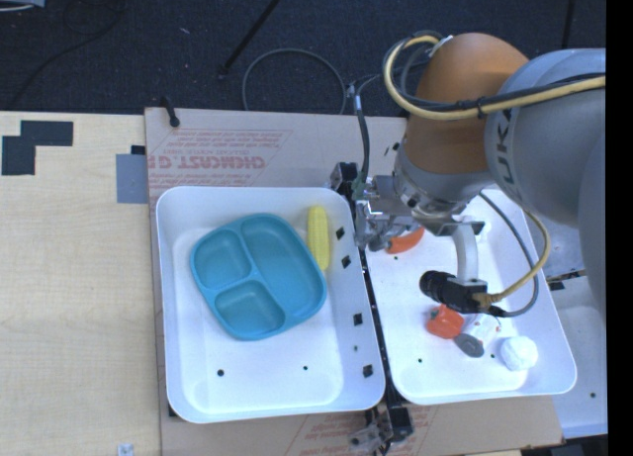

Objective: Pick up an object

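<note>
Robotics lab: grey-orange arm (495,118) over two white bins (188,385) on bench (69,286), loose cables (287,63) behind.

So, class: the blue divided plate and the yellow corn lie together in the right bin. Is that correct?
No. The camera view shows the blue divided plate and the yellow corn together in the left bin, not the right one.
</note>
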`<state>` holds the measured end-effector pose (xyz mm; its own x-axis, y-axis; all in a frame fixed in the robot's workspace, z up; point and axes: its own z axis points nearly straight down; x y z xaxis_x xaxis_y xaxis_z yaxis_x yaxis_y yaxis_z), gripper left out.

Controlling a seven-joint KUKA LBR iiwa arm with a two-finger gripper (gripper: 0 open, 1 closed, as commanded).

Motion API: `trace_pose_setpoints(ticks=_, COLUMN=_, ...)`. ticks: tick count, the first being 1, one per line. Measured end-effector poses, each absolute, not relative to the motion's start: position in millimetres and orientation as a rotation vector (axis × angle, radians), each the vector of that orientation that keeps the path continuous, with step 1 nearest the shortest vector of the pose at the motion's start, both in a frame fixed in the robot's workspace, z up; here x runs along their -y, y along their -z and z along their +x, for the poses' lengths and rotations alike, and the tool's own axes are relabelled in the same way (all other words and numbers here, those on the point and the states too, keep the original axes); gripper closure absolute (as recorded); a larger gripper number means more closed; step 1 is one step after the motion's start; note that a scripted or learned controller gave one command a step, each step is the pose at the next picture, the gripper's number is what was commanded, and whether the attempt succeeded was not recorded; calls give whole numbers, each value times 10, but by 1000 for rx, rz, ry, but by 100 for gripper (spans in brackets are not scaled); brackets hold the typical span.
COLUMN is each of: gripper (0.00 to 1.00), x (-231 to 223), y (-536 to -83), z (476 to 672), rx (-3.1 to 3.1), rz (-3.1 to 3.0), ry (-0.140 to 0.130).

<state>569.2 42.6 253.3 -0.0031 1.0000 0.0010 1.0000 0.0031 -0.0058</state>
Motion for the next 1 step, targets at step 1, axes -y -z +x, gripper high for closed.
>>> trace_pose_setpoints(ticks=1, gripper=100, x=-913, y=-2542, z=5707, rx=2223, rz=-2216, ry=-4)
